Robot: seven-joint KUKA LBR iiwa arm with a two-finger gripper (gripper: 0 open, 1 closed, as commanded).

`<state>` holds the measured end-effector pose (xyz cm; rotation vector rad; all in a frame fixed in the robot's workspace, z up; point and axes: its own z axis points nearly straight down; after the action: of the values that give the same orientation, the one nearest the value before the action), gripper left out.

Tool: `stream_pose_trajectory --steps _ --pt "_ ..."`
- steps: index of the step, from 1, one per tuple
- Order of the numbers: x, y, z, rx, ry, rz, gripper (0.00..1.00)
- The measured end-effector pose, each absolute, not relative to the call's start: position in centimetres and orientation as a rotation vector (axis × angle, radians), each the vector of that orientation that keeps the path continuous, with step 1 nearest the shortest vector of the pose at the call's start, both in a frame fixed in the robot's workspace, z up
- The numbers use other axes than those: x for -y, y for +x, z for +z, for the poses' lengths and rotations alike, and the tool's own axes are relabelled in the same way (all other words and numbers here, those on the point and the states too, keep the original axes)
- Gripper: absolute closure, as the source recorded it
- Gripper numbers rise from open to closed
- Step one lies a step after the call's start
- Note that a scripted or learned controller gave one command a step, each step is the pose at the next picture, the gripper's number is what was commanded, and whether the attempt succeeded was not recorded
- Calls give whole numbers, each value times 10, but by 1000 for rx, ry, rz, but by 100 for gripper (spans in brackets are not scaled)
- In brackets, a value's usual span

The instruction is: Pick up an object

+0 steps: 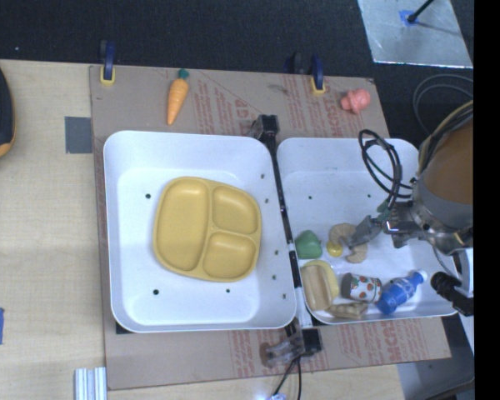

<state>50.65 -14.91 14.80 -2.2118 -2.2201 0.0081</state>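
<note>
The right bin (333,161) holds a cluster of small items in its near half. A green lump (307,242) lies by the left wall, with a small yellow piece (335,247) and a beige piece (343,232) beside it. Along the front lie a tan bread-like block (319,283), a small printed can (362,287) and a blue bottle (398,292). My gripper (360,233) reaches in from the right, low over the bin, its tip right beside the beige and yellow pieces. A brownish item (355,257) lies just below the tip.
The left bin (129,298) carries a yellow divided plate (207,227). A toy carrot (177,98) and a pink toy (356,100) lie on the board behind the bins. A black cable loop (382,161) hangs over the right bin's back.
</note>
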Motion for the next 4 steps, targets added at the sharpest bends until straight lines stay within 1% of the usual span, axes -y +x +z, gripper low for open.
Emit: stream_pose_trajectory --steps 1,2,3,4 --pt "111 474 99 2220 -2215 6 0" --pt "150 566 92 2233 -2219 -3 0" --pt "168 531 92 2219 -2218 5 0" --pt "168 532 102 2224 -2215 4 100"
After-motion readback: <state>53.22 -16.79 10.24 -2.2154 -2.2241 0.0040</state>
